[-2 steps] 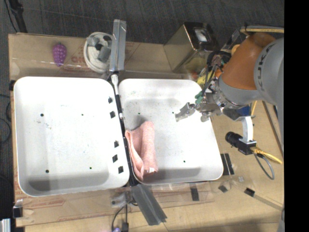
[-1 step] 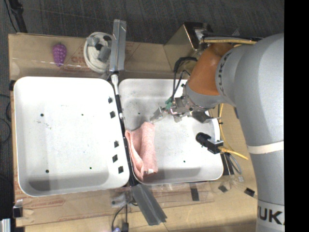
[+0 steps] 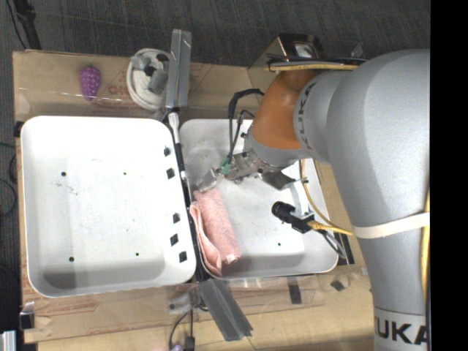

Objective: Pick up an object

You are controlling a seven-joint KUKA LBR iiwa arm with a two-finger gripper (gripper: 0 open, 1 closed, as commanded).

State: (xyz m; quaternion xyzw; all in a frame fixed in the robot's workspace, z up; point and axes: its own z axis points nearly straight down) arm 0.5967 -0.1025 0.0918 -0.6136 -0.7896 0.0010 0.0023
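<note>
Robot arm [image 3: 344, 123] reaches from the right over the right bin [image 3: 322, 258], its tool [image 3: 223, 170] low near the bin's left wall, just above a pink cloth [image 3: 216, 229] lying along that wall. Whether the tool is spread or pressed together cannot be told. A purple toy [image 3: 90, 81] sits on the worktop [image 3: 44, 72] beyond the left bin [image 3: 95, 203].

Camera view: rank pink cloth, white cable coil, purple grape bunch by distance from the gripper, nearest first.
From the gripper, in the right bin:
1. pink cloth, just below it, same bin.
2. white cable coil, on the bench above the bins.
3. purple grape bunch, farther left.
</note>
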